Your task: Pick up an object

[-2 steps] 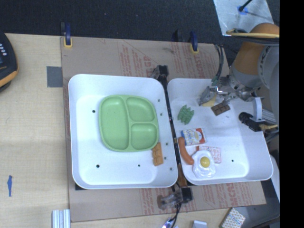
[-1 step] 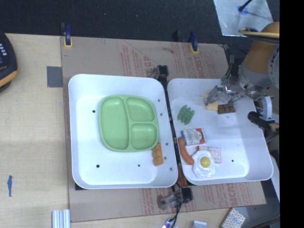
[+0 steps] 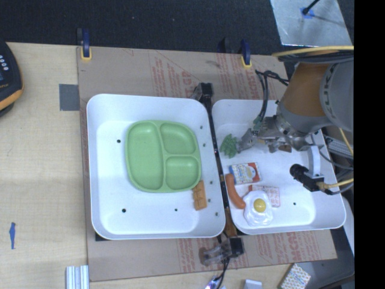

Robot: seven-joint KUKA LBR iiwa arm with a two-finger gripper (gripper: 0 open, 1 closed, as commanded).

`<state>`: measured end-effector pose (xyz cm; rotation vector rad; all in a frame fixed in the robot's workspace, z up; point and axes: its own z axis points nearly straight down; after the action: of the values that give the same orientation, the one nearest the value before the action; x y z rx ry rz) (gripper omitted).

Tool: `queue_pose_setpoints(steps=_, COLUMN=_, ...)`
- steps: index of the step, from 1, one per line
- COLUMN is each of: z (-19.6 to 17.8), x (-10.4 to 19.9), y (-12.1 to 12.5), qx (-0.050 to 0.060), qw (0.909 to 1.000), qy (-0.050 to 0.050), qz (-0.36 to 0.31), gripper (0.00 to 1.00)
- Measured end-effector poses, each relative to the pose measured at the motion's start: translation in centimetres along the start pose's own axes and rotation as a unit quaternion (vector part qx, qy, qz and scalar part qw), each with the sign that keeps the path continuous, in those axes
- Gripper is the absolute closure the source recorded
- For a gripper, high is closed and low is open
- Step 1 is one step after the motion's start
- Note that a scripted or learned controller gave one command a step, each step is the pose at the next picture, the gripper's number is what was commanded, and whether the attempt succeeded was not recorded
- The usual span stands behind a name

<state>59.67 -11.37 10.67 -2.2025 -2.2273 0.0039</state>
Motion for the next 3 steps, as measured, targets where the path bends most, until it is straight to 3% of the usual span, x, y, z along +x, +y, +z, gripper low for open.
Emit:
queue_pose_setpoints(steps=1, z=1.3, x=-5.3, y=6.2, qx=-0.006, qw=1.0000, qy=-0.004, qz=0.003, gripper=0.00)
queue_pose_setpoints(steps=2, z=1.4, x=-3.6, y=5.9, qx=-0.002, qw=1.0000, qy=-0.002, qz=0.003, gripper=0.00)
queue_pose_setpoints(steps=3, z=1.3, x=-6.5, y=5.9, qx=-0.004, qw=1.0000, qy=-0.003, qz=0.004, gripper=0.00)
